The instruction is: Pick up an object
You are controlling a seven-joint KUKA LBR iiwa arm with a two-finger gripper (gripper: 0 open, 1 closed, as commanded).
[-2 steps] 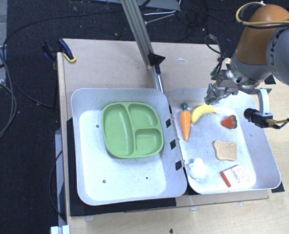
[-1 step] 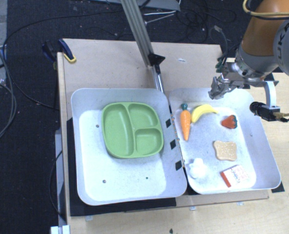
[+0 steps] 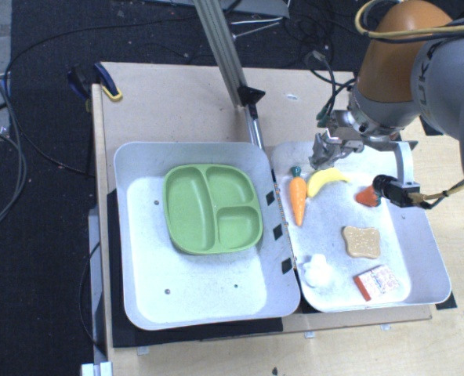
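Six toys lie in your right-hand bin (image 3: 428,245), and the gripper (image 3: 324,152) hangs low at its far-left corner, right above the banana (image 3: 326,182), with the carrot (image 3: 297,200) beside it. You're at the approach stage; nothing is held, and whether the gripper is spread or pressed together can't be told. Next you'd drop straight down onto the banana, clear of the carrot.

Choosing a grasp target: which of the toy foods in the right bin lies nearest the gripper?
The yellow banana, lying just below the gripper. The carrot is beside it but further; the toast slice and red-and-white packet lie much further.
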